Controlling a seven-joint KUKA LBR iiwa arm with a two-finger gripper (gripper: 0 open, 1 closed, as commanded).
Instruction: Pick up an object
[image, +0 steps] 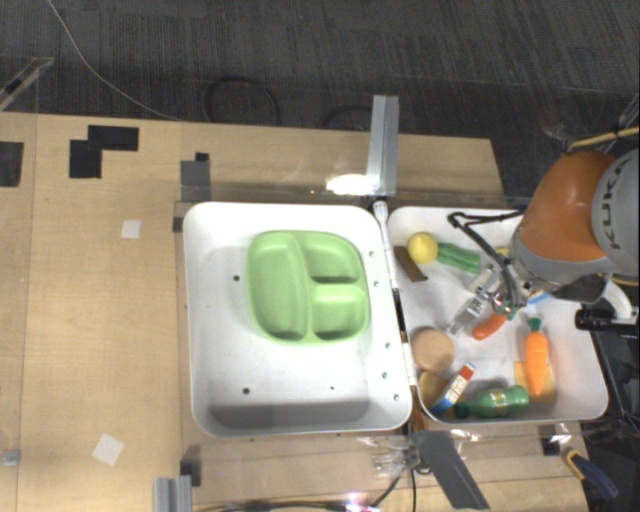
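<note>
Reaching in from the right and hanging low over the middle of the right bin (597, 398), with the gripper (488, 300) just above a small red-orange piece (488, 327); probably aimed there because that piece lies apart from its neighbours. Impossible to tell whether open wide, narrowed or closed on anything, with the metal parts blurring together against the white floor. Nothing clearly lifted, so best judged as the pick not yet made. Crowded around: a yellow ball (422, 247) touching a green stick (458, 258) at the far side, a carrot (538, 362) just right of the target, a green bottle (495, 401) along the near wall beside a tan disc (433, 349). Set well apart in the left bin (215, 330), a green divided plate (306, 285), out of the way.
</note>
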